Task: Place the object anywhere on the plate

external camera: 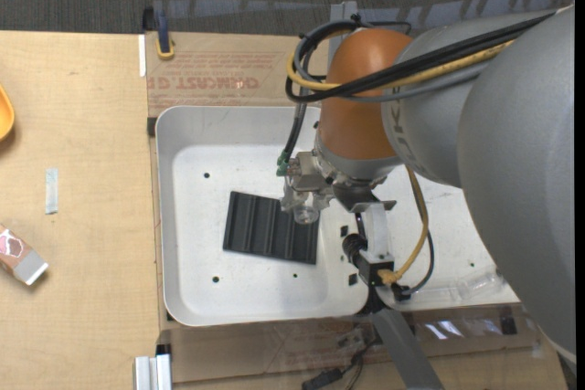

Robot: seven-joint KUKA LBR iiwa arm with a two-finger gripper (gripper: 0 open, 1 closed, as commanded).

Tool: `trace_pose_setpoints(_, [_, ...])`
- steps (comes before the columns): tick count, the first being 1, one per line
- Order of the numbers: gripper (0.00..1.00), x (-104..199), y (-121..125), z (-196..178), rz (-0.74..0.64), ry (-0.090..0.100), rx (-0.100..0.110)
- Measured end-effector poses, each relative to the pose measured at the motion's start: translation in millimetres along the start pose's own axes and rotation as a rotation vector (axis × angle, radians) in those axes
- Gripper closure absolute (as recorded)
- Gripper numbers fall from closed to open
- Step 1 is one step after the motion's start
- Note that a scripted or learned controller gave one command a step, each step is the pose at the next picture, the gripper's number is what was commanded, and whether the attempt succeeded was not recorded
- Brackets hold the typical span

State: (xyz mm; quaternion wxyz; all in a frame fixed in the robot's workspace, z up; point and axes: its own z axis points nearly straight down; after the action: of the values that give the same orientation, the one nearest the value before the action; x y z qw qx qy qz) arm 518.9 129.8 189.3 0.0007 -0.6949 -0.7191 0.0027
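Here, low in the shallow white plastic bin (183,196), lies the flat black ribbed rectangular plate (271,227), looking stiff, light, best pinched by an edge. Just beyond its upper right corner hovers the gripper (302,207); I cannot tell its state.

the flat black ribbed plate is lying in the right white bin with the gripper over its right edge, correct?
Not quite: the flat black ribbed plate lies in the left white bin, not the right. The camera view shows this, with the gripper over the plate's right edge.
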Motion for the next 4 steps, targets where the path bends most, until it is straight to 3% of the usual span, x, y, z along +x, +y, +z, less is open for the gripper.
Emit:
trace_pose_setpoints(1, [1.0, 87.1, -35.7, -38.7, -0.101, 0.0, -0.001])
trace_pose_setpoints(2, [0.0, 87.1, -35.6, -38.7, -0.101, 0.0, -0.001])
trace_pose_setpoints(4, [0.0, 87.1, -35.6, -38.7, -0.101, 0.0, -0.001])
